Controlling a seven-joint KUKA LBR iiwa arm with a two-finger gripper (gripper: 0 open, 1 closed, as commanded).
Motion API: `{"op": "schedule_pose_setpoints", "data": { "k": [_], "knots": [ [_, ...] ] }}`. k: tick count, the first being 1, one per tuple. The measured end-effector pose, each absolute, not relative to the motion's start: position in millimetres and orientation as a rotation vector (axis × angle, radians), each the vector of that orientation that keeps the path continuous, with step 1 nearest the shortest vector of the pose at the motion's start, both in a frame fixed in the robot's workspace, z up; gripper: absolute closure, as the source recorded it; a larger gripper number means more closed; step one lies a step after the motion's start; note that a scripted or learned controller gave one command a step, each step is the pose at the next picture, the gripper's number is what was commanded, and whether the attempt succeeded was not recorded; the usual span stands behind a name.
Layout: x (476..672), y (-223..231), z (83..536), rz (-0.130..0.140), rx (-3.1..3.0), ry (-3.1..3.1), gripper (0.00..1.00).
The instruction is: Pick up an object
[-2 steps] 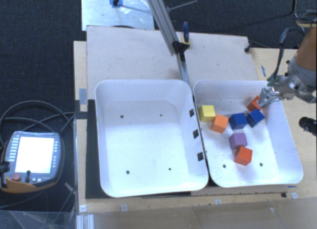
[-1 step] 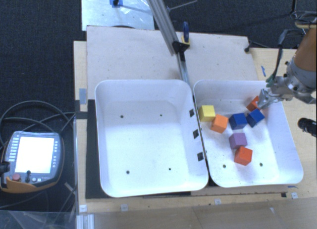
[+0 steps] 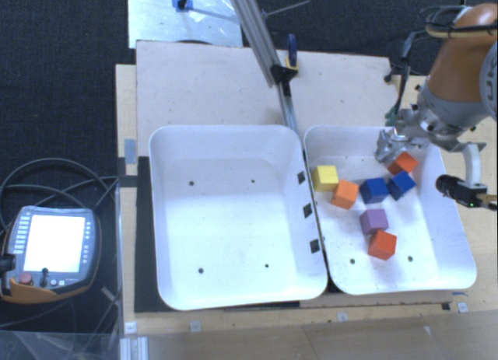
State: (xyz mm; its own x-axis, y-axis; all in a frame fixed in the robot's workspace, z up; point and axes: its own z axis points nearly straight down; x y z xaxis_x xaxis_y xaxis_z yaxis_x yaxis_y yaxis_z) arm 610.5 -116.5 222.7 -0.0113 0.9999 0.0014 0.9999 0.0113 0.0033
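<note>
The end effector (image 3: 391, 147) hangs low in the right bin (image 3: 447, 273), just beside an orange-red block (image 3: 404, 163); its opening cannot be told.

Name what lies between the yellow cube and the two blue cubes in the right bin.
An orange cube lies between the yellow cube and the blue cubes, seen in the camera view.

The grey arm (image 3: 459, 78) (orange band above the wrist) reaches in from the right, tool (image 3: 391, 147) lowered.
</note>
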Motion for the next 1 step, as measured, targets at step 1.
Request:
{"op": "schedule_pose_setpoints", "data": {
  "k": [1],
  "knots": [
    [617.1,-65.8,215.0,0.004,2.210,2.233,1.00]
  ]
}}
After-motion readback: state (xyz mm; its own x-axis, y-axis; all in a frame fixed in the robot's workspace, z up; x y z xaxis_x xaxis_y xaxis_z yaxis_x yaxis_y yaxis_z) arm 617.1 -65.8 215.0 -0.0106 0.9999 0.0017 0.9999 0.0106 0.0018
